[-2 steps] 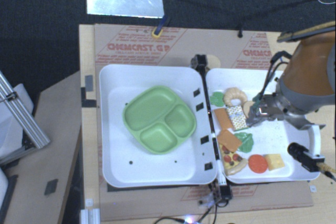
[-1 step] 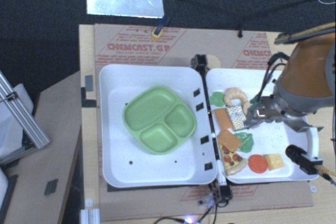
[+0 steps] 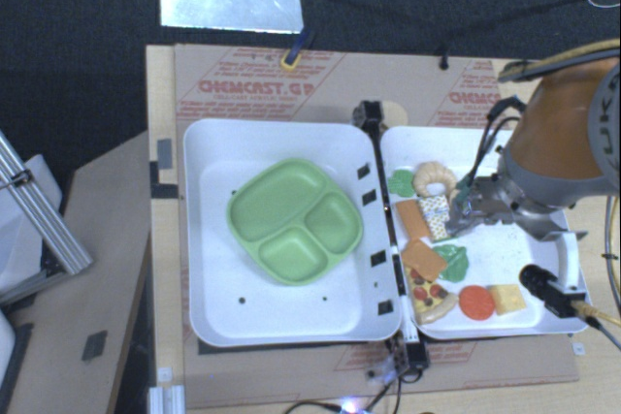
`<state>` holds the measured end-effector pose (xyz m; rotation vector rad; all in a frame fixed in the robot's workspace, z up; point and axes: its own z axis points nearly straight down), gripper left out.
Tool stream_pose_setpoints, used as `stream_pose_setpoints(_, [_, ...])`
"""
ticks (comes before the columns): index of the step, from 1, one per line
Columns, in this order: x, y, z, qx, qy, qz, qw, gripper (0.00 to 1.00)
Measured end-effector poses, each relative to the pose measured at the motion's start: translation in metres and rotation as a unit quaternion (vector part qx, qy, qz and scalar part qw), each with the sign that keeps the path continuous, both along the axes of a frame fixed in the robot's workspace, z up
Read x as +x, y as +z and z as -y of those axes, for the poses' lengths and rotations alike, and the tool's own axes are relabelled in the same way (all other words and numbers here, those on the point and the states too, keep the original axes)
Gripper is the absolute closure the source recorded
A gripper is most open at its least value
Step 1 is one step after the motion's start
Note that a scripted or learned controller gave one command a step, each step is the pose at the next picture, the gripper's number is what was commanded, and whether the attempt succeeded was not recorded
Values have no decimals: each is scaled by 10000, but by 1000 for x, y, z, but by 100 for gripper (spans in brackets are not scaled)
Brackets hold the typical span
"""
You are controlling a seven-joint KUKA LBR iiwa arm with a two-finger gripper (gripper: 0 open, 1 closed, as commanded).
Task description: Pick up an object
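Left bin (image 3: 209,305) is occupied by a green divided plate (image 3: 296,220), lying flat near its middle. Right bin (image 3: 505,325) is packed with toy food along its left side: a green piece (image 3: 402,181), a bagel-like ring (image 3: 434,175), an orange strip (image 3: 412,219), a speckled pale block (image 3: 437,214), a tan cracker (image 3: 423,258), a leafy green piece (image 3: 452,259), a pizza slice (image 3: 433,302), a red disc (image 3: 475,302) and a yellow cube (image 3: 506,299). The gripper (image 3: 464,208) is seen low over the speckled pale block, just at its right edge; how far it is opened cannot be told, and nothing is seen held. The pieces are judged light, rigid plastic, probably slick; the block would best be taken across its narrow sides. Neighbours are touching, so clean access is doubtful. The gripper tip is blurred and partly covered by the wrist; the arm (image 3: 568,136) is cut off at the right.
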<state>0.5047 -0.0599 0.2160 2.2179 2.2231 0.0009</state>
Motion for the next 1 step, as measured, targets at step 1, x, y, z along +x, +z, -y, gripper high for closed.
stream_pose_setpoints(1, [-6, -2, -2, 0, -6, -2, 10000, 100])
